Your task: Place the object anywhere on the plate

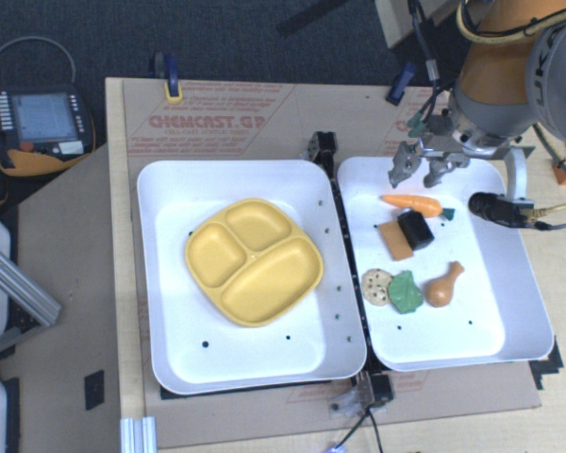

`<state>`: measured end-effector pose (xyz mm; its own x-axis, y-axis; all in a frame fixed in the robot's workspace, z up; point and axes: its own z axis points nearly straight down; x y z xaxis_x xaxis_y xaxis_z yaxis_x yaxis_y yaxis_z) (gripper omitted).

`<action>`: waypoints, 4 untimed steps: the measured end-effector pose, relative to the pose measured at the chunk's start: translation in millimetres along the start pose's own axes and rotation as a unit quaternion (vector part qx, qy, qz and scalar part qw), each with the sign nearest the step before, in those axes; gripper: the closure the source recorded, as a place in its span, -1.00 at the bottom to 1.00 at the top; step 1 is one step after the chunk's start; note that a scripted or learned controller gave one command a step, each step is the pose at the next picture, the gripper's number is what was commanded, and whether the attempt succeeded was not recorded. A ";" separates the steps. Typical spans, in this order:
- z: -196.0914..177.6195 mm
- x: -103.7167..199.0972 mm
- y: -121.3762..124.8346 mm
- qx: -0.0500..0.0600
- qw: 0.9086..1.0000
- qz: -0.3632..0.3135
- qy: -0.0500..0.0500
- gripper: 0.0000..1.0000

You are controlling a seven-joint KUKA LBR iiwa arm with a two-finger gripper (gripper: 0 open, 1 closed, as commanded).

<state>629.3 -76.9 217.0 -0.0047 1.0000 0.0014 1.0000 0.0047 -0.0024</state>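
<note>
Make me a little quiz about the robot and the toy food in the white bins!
1. True or false: the yellow plate sits in the left bin.
2. Which toy lies nearest the gripper? A) the carrot B) the cookie C) the drumstick
3. Fill in: the green toy lies between the cookie and the ____.

Key: 1. True. 2. A. 3. Drumstick.

Grey-and-orange robot arm [519, 55] cut off at right edge; flat brown block [393, 241] partly hidden under small black block [416, 228].
</note>
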 end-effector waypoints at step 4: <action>-15.8 213.7 33.9 -0.004 1.000 0.000 0.000 1.00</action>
<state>662.2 136.9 232.9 -0.0055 1.0000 0.0018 1.0000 0.0054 0.0046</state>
